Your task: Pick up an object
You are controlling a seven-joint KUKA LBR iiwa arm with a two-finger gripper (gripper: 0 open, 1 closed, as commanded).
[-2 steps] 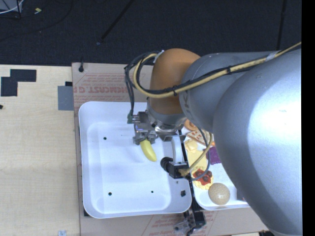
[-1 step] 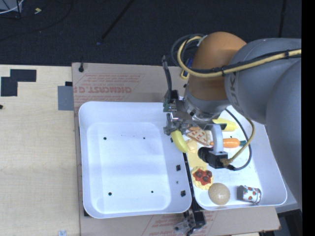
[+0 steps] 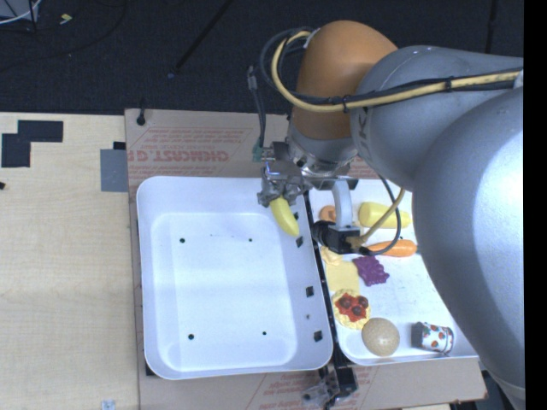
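While the grey arm reaches in from the right, its jaws [image 3: 280, 196] hang over the dividing rims of the two bins, pinching the top of a yellow banana-shaped toy [image 3: 285, 217] that dangles above the left bin's [image 3: 171, 314] right edge. It looks light, smooth and stiff, so a grip across its narrow middle should slip less. The right bin [image 3: 410, 355] holds a purple grape cluster [image 3: 371, 270] and a tan ball [image 3: 380, 335]; the arm hides much of it.
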